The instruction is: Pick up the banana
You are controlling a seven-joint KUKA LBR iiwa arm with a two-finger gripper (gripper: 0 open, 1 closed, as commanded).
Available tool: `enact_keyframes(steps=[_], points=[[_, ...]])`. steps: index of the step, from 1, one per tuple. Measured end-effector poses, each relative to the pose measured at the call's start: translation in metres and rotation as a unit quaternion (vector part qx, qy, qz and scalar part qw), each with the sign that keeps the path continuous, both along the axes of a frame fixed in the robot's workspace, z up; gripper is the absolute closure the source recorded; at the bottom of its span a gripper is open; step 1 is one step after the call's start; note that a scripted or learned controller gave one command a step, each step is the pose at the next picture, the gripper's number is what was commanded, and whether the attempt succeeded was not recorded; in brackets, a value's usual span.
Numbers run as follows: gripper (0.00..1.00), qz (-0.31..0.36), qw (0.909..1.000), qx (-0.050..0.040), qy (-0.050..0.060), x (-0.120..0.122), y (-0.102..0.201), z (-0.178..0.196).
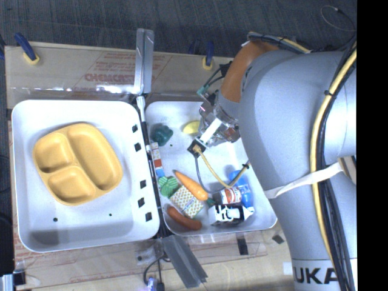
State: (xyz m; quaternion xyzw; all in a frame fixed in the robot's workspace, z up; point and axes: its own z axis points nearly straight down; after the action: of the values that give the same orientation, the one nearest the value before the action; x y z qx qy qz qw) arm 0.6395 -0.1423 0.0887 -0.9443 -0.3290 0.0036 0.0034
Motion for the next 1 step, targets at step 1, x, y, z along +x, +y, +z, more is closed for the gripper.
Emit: enact_keyframes(steps=[1], points=[[1.00, 0.023, 0.9997, -0.0010, -0.002, 0.0012, 0.0872, 0.1010]])
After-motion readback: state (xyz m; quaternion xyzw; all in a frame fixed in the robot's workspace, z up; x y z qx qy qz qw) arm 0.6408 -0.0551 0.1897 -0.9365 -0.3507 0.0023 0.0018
